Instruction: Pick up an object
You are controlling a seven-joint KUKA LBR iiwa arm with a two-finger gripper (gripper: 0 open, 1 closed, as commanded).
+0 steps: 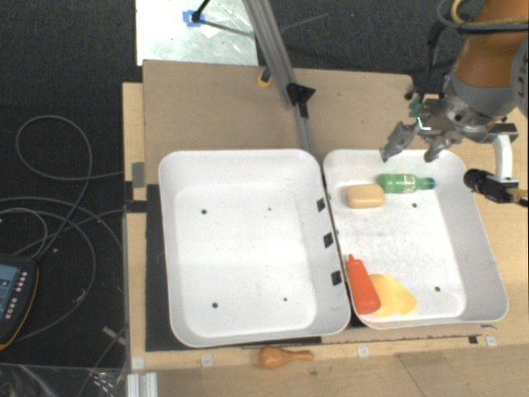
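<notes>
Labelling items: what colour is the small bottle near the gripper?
Green bottle, clearest in the camera view.

A robotics lab, plainly — a grey-and-orange arm (pixel 488 48) over two white bins (pixel 248 246) on a cardboard-topped tabletop (pixel 215 106), loose cables (pixel 50 188) on dark carpet (a handheld control pendant (pixel 15 296) too).

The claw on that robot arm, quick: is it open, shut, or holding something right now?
Gripper: open, holding nothing; it hangs above the far edge of the right bin, just beyond the green bottle.
</notes>
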